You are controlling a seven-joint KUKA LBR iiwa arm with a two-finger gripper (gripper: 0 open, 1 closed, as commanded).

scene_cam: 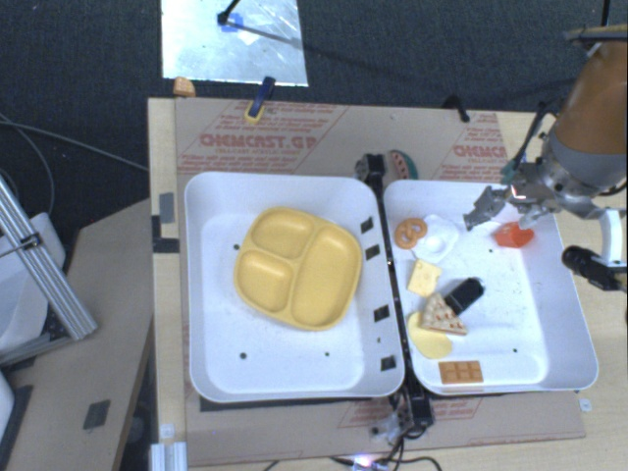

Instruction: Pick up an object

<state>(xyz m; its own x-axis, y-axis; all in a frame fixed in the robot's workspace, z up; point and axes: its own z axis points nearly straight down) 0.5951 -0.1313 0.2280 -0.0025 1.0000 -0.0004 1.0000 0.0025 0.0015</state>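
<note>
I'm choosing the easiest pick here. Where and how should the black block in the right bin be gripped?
Grip the black block across its short width at mid-length, coming straight down. It lies flat and slanted, its long sides mostly clear, though the wedge-shaped piece crowds its lower-left end.

Red block lettering runs across the cardboard sheet (324,130) under my two bins, in the upper middle of the frame. The left stretch reads roughly "CHEMCAST GP", though the last characters blur. A second red run, upper right beside the right bin (564,356), is slanted and partly covered; I cannot make it out. More red print at the bottom edge is unreadable.
</note>
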